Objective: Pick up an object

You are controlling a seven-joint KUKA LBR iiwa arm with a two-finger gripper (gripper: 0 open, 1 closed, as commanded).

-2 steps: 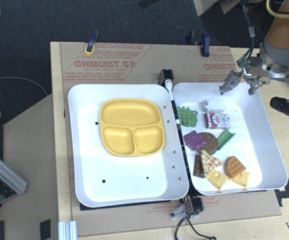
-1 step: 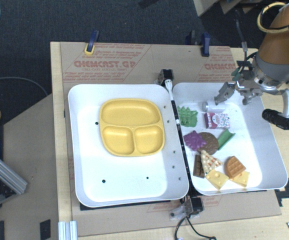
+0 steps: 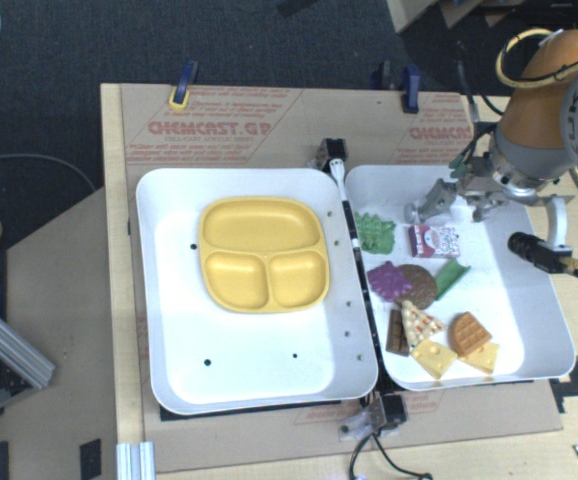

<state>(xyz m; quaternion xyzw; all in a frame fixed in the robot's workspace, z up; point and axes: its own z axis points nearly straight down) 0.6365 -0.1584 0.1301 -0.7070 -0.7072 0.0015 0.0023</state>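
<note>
**Jaws over the top of the right bin, toy food just below**

From my remote seat I see the jaws point(image 3: 456, 196) hanging over the upper part of the right bin point(image 3: 539, 313), with the grey and orange arm point(image 3: 544, 108) reaching in from the right. I cannot tell from this angle whether they are wide or narrow, and I see nothing between them.

The nearest candidate is one small white packet with red print point(image 3: 435, 240), lying just below the jaws and apart from them. Left of it sits one green leafy piece point(image 3: 375, 233). Lower down I count one purple cluster point(image 3: 393, 281) touching one brown round patty point(image 3: 420, 285), and one green strip point(image 3: 451, 275) beside them. Near the bin's bottom edge lie one pizza slice point(image 3: 419, 323), one yellow cheese wedge point(image 3: 433, 356) and one brown waffle-like piece point(image 3: 470, 335).

The left bin point(image 3: 169, 348) holds one yellow three-compartment plate point(image 3: 264, 252). Both bins rest on the brown board surface point(image 3: 219, 123).
</note>
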